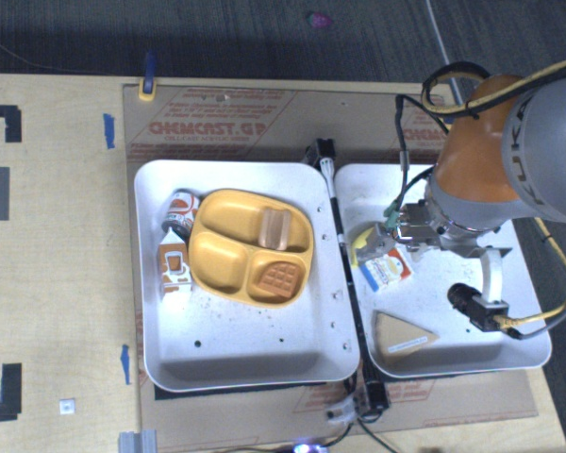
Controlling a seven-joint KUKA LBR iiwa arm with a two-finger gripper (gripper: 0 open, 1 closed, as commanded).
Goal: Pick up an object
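Pale wood worktop (57,281), two white bins. Hand (396,229) low in right bin (524,347), over small carton (389,270); grip state cannot tell. Judged: approach step; next, close and lift.

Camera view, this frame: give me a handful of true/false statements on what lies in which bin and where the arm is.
1. The yellow tray lies in the left bin. True.
2. The arm hangs over the left bin. False: it is over the right bin.
3. A can lies beside the yellow tray. True.
4. The tan wedge sits on the yellow tray. False: it lies in the right bin.
5. The small carton lies in the right bin. True.
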